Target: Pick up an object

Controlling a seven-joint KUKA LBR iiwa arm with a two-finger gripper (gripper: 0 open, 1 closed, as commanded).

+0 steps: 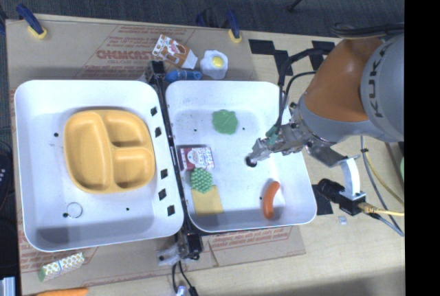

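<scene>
Camera view: gripper (253, 158) hangs over the right bin (289, 99) w/ nothing seen between its fingers — open or shut can't be told — so it should probably centre over the nearby sausage (271, 199) before descending.

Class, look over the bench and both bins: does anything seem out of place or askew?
Yes. Several items lie outside the bins: a small carton and a white-and-yellow piece behind the right bin, and a wrapped packet below the left bin.
</scene>
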